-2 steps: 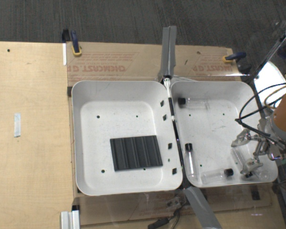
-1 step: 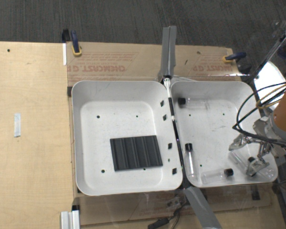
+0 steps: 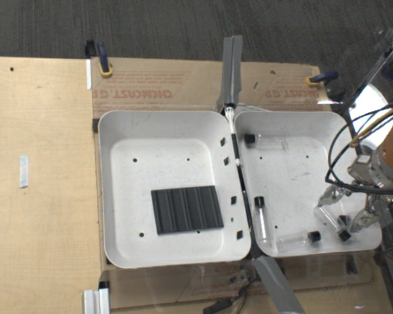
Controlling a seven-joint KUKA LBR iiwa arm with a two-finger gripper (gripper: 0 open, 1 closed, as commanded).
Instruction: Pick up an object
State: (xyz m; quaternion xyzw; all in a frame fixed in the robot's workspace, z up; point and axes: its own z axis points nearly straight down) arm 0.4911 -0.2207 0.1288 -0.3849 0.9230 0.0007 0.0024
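Down in the right bin [image 3: 295, 169], near its right wall, the gripper [image 3: 344, 218] hangs with its fingers [image 3: 329, 200] spread wide and nothing between them. Several clear tubes with black caps lie in that bin: one [image 3: 265, 139] along the far side, one [image 3: 259, 218] against the left wall, one [image 3: 298, 241] near the front edge, and a black cap [image 3: 344, 234] just below the fingers. A dark ribbed block [image 3: 187, 209] lies flat in the left bin [image 3: 118, 175] on the tabletop [image 3: 39, 110].

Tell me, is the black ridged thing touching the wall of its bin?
Apart. The camera view shows the black ridged pad lying flat on the left bin's floor, with bare white floor showing all around it before the walls rise.
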